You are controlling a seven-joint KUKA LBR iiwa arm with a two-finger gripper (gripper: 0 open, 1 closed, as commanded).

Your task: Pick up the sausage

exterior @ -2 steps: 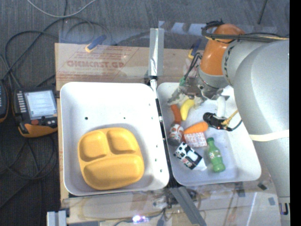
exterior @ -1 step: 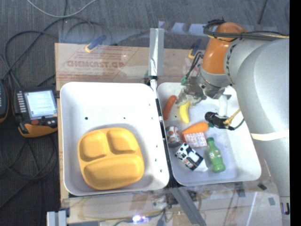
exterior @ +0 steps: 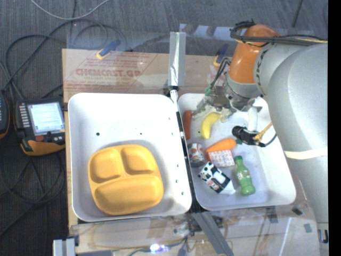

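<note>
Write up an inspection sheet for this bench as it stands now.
Surface: two shallow white bins side by side, left bin, right bin.
Job's things: red sausage lying along right bin's left wall, untouched.
Clutter: yellow banana, orange carrot, green bottle, small can, black-and-white carton in right bin; yellow divided tray in left bin.
Grippers: gripper above banana, holding nothing seen.
Cables: several on the carpet.
Surroundings: handheld screen unit left of bench.

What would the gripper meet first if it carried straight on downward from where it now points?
Probably the curved yellow plastic banana, which lies just below the gripper in the right white bin; depth is hard to judge from this view.
</note>
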